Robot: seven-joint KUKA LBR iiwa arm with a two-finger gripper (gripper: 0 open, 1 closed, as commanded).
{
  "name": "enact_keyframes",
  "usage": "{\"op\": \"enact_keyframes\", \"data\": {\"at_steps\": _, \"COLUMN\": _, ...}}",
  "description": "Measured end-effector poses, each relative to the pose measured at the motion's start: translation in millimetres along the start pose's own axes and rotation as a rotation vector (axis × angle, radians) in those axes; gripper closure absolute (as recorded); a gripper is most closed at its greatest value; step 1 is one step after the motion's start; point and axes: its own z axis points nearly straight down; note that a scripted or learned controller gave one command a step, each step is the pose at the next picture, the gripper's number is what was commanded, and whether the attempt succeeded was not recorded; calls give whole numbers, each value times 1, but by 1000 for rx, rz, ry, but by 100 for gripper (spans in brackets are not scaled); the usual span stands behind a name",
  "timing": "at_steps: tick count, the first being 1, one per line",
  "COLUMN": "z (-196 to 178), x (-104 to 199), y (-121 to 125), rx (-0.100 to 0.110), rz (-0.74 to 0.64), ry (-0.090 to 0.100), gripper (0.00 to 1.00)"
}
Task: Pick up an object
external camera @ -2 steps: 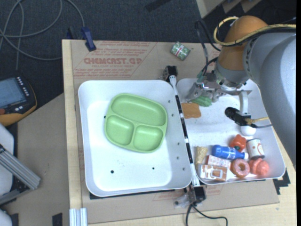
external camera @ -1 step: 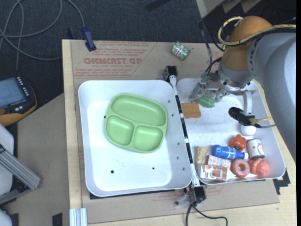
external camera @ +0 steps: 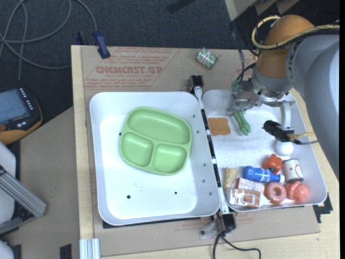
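**Tool low over the right bin, at the top end of a green pod**

The arm [external camera: 302,53] reaches in from the right, and its tool [external camera: 239,108] hangs low in the far part of the right bin [external camera: 318,185]. Whether the tool is open or closed cannot be told from this angle. A green pod [external camera: 243,124] lies slantwise on the bin floor, with its upper end right at the tool and its lower end pointing toward the near side. It cannot be told whether the tool touches the pod.

Just to the left of the tool and a little nearer the camera, a flat brown square [external camera: 219,125] lies against the bin's left wall. To the tool's right and nearer the camera sits a small white ball [external camera: 284,148].

The other things are crowded in the near corner of the bin, well apart from the tool:
- an orange piece [external camera: 274,162]
- a blue bottle [external camera: 259,174] lying on its side
- a small white and red can [external camera: 291,170]
- a pink ring [external camera: 276,192]
- a red lump [external camera: 297,190]
- a printed carton [external camera: 248,193]

Far to the tool's left, the left bin [external camera: 108,198] holds a green divided plate [external camera: 155,140]. Beyond the tool, on the bare desk [external camera: 135,69] outside both bins, lies a small green and white wrapped thing [external camera: 206,58]. A blue clip [external camera: 100,43] sits at the desk's far left edge.
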Motion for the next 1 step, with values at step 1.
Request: {"op": "enact_keyframes", "data": {"at_steps": 1, "z": -90, "x": 52, "y": -49, "rx": 2, "rz": -1, "ry": 3, "gripper": 100}}
